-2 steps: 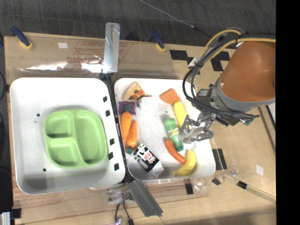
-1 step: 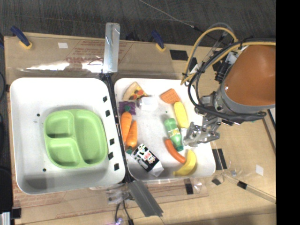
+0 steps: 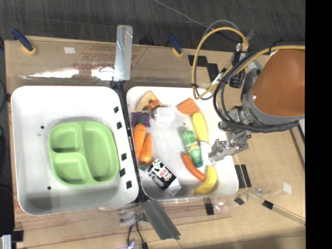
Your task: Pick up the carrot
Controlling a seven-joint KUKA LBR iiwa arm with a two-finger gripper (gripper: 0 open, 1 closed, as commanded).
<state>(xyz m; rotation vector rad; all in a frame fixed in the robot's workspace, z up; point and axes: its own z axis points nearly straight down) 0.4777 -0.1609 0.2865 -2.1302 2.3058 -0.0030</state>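
Two orange carrot-like pieces lie side by side against the left wall of the right bin. A slimmer orange-red carrot-shaped piece lies near the bin's front right, between a green bottle and a banana. My gripper hangs over the bin's right edge, just right of the green bottle and above the banana. It is well to the right of the two carrots at the left wall. Nothing shows in its grasp.
The right bin also holds a pizza slice, a purple item, a white block, an orange wedge, a yellow corn-like piece and a cow-patterned carton. A green divided plate sits in the left bin.
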